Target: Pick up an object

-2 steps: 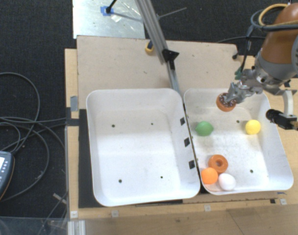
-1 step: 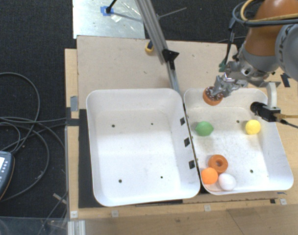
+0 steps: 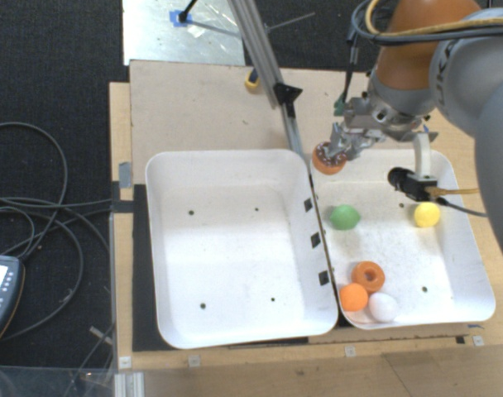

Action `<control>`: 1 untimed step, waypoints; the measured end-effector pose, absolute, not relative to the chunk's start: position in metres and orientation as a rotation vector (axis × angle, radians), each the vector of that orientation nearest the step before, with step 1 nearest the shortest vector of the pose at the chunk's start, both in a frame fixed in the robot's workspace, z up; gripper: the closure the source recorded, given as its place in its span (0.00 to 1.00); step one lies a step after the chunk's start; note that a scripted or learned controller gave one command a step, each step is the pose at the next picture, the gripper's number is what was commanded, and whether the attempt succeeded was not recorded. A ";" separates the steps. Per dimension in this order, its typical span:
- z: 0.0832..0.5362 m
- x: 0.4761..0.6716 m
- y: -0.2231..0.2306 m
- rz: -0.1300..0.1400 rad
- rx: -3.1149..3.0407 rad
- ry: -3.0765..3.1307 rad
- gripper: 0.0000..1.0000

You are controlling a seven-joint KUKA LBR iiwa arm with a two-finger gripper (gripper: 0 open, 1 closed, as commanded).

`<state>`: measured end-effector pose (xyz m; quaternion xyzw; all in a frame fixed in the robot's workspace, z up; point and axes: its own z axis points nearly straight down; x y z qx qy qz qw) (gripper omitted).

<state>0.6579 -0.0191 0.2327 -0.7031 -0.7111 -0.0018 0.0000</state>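
End effector (image 3: 334, 150) gripping one orange-brown piece (image 3: 328, 162), five others below

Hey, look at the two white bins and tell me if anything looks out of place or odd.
Mostly tidy. One oddity: a brownish-orange object sits up at the right bin's far left corner, right under the gripper, apart from the green ball, yellow ball and the orange-and-white cluster. Nothing spilled.

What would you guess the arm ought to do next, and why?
Probably lift straight up a little. The gripper sits at the far rim of the right bin with a small orange-brown object at its fingertips, apparently caught between them. A short rise would test whether the hold is real, while the green ball and yellow ball lie apart below.
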 end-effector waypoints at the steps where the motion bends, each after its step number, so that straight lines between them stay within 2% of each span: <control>1: 0.227 0.671 0.026 -0.005 -2.212 -2.233 1.00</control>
